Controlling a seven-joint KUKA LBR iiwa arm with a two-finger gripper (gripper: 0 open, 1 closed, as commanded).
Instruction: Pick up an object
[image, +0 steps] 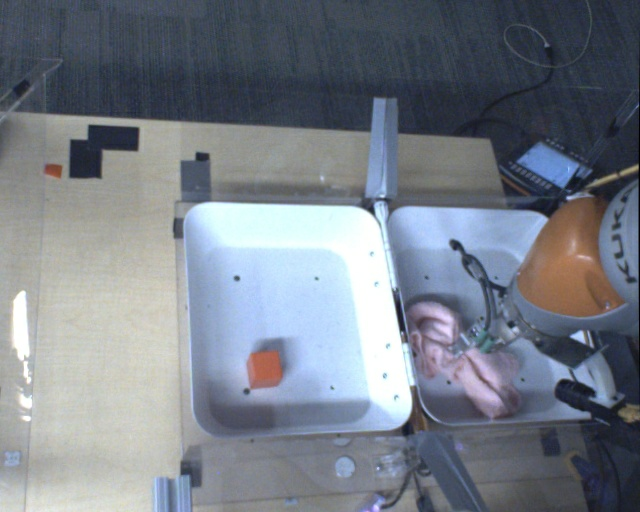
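A: You've got the arm (585, 265) in over the right bin (440, 235), and the gripper (478, 340) is down on the pink cloth (462, 362) right now.

B: Are the fingers clenched or released? From here you can't tell; they're small and dark against the folds, so I won't call it.

A: Fair. The cloth is bunched directly under the fingertips and spreads out to either side of them, toward the divider and toward the bin's near wall.

B: And well off beyond the divider from the fingers, your orange block (265, 369) sits alone on the floor of the left bin (210, 300), near its front edge.

A: Look at the surface: both bins rest on a pale wooden bench (100, 320), with a grey metal post (383, 150) standing up at the seam between them.

B: Black marker shapes (98, 148) and a little orange square (53, 171) lie far out on the bench's corner. Past the bench you see dark carpet (250, 50), a looping cable (545, 45), and a small lit screen (545, 165) behind the arm.
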